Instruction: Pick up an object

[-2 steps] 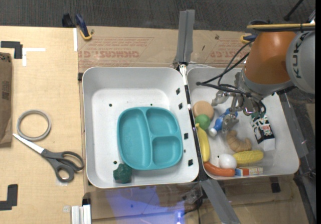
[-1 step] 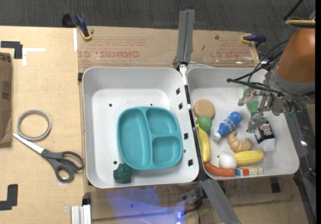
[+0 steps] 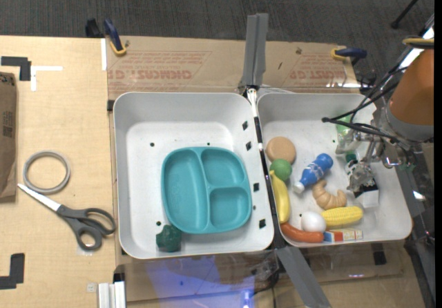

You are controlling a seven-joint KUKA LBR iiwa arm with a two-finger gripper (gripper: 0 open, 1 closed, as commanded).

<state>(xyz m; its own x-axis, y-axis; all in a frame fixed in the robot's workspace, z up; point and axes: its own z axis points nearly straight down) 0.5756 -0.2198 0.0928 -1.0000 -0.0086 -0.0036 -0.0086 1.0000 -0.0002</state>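
The right bin (image 3: pixel 311 108) holds several toy foods: a tan bun (image 3: pixel 281 150), a green ball (image 3: pixel 280 169), a yellow banana (image 3: pixel 280 197), a blue bottle (image 3: pixel 314 170), a croissant (image 3: pixel 329 197), a corn cob (image 3: pixel 342 216), a white egg (image 3: pixel 312 221), a red sausage (image 3: pixel 302 233) and a small flat box (image 3: pixel 343 235). My gripper (image 3: pixel 360 177) hangs low over the right side of this bin. It is just right of the croissant and above the corn cob. Nothing shows between its fingers.
The left bin (image 3: pixel 138 134) holds a teal divided plate (image 3: pixel 206 189) and a dark green lump (image 3: pixel 168 238) at its front. Scissors (image 3: pixel 72 217) and a tape roll (image 3: pixel 46 171) lie on the bench to the left. A grey divider (image 3: pixel 255 51) stands behind the bins.
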